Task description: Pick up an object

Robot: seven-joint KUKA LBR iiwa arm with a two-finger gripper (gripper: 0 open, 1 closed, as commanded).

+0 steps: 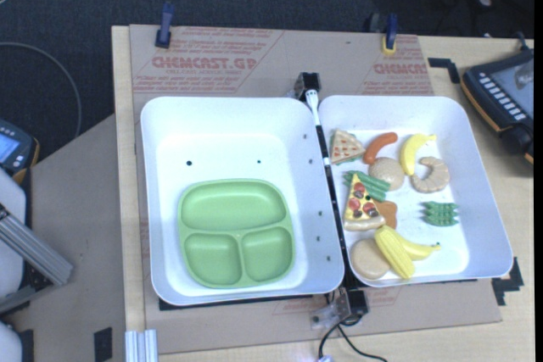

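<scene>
You are looking down on a worktop [212, 55] covered by a brown sheet printed with red lettering, held at its upper edge by two blue clamps [164, 24].

Two shallow white bins sit side by side on it. The left bin [161, 131] fills the middle of the frame and holds a light green divided plate [237, 231], lying flat in its lower half, with one long compartment above two smaller ones.

The right bin [475, 208] holds the toy food, all gathered in its left and middle part. Near the top left lies a pizza slice [345, 147], with a red sausage [380, 146] just beside it and a small banana [415, 153] to the right. Below these sit a round tan piece [387, 172] and a curled tan pastry [432, 174]. A second, larger pizza slice [363, 201] lies at the left wall. A green bean cluster [440, 214] sits apart toward the right. At the bottom, a yellow banana [399, 249] rests touching a round tan cookie [368, 259].

You cannot tell the state of the tool from this view.
</scene>
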